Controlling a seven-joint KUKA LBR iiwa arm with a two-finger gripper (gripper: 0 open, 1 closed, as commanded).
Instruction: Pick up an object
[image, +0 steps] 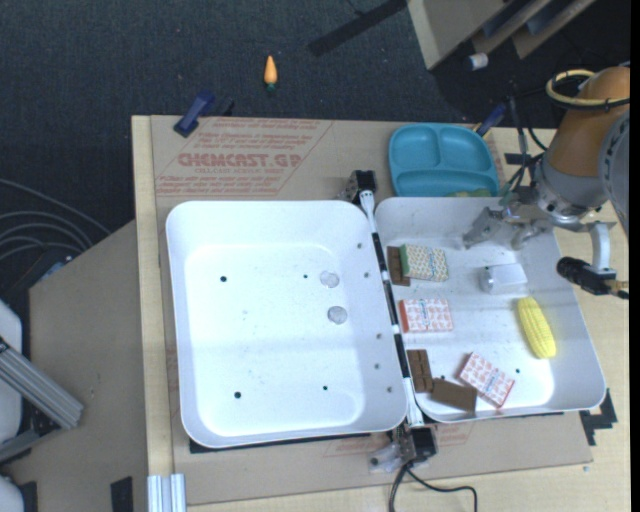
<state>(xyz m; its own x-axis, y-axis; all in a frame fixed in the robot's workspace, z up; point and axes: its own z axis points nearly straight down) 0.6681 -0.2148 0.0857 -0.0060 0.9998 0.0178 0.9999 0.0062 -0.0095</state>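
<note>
Dark carpet surrounds your bench (250, 150), a brown board printed with lettering that carries two shallow white bins side by side. Your left bin (200, 300) holds nothing you could pick, just two small round marks near its middle, so every candidate sits in the right bin (575, 385). Along that bin's left edge you have a patterned packet (425, 263) beside a brown bar, and below it a red-and-white packet (427, 315). In the bottom left corner a brown block (452, 396) lies touching a second red-patterned packet (487, 379). A yellow corn cob (536, 327) rests alone toward the right edge, and a small pale piece (500, 276) lies near the middle. These things lie flat and mostly apart, which I judge leaves room for a descent from above. Your gripper (500, 225) hovers over the bin's top edge, close to the pale piece, its grey arm (585, 140) reaching in from the right; whether it is spread or pressed together you cannot tell, and nothing shows pinched in it. A blue divided tray (440, 160) sits on the bench just behind the right bin, outside the work area.
</note>
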